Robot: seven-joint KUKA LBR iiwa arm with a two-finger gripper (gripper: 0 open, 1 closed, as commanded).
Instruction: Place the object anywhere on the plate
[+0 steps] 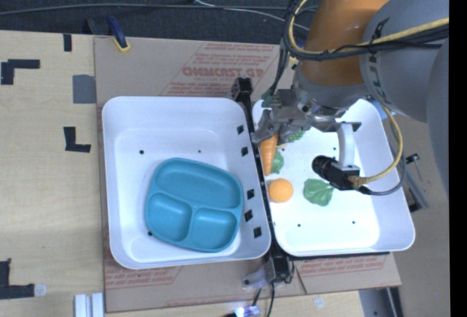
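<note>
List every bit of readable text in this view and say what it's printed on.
"CHEMCAST GP" (my best reading, faint) in red, on the brown sheet under the white bins.
More red print repeats across the same sheet, including along its near edge below the bins: too small and blurred to read.
The blue plate bears no lettering that I can make out.
</note>
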